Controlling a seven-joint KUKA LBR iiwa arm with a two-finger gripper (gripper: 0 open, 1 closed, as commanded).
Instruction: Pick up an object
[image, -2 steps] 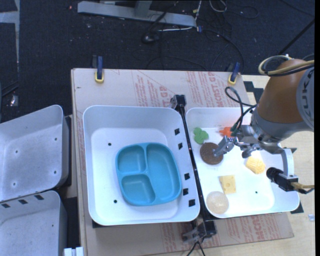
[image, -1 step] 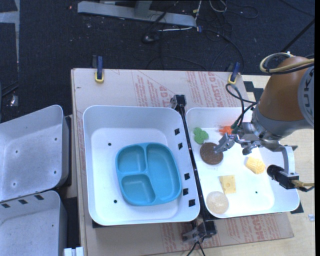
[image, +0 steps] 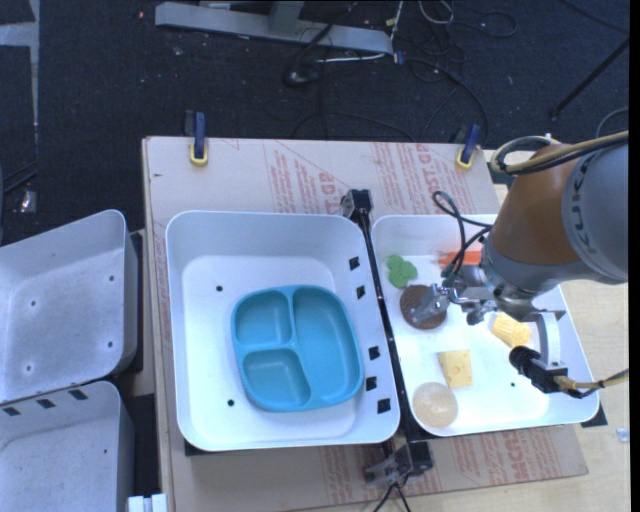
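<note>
Far left, off the desk (image: 260, 165): two grey-white perforated plastic trays (image: 60, 300), no part in the job. On the desk, the left shallow white bin (image: 200, 250), holding a sky-blue three-compartment plastic plate (image: 296, 346), flat and roughly central. No risk there unless something is flung over the dividing wall.

Across that wall, the right shallow white bin (image: 420, 228), with the candidates for picking: a small green leaf-shaped piece (image: 401, 269) near the back left; a round dark-brown disc (image: 423, 308) just below it; a pale round cream-coloured puck (image: 435, 403) near the front edge; a yellow cheese-like wedge (image: 456, 368) between puck and disc; a second yellow block (image: 510, 330) partly under the wrist; an orange-red piece (image: 455, 260) half hidden behind the arm.

Tool (image: 443, 296) low over the bin, right at the brown disc's right edge, apparently touching it. Finger spread: cannot tell, too blurred and small. Nothing visibly held.

Likely failures, judged from this pose: approaching so far off the disc's centre, likely to clip the rim only and slide or flip it instead of gripping; flat and low, hard to pinch from above; close to the left wall, so a shove could wedge it there or nudge the green piece. Dangling cable near the yellow block, liable to drag it.
</note>
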